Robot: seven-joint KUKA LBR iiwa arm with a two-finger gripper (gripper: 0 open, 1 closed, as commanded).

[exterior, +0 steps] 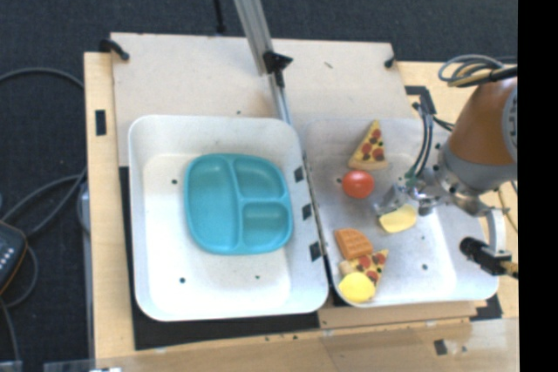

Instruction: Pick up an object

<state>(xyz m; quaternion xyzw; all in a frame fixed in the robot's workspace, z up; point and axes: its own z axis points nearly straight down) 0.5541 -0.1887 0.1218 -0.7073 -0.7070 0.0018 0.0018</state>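
While tool [394, 203] hovers | yellow wedge [398, 220] just beneath | grip state unclear

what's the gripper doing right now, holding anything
Gripper: low in the right bin, at the pale yellow piece; open or shut cannot be told, no hold visible.

- pizza slice [370, 147]: flat, near right bin's back edge
- red tomato [357, 184]: mid-bin, toward left edge
- pale yellow piece [398, 220]: flat, mid-bin
- orange waffle-like block [352, 242], second pizza slice [377, 262], yellow lemon [356, 287]: clustered at front-left corner
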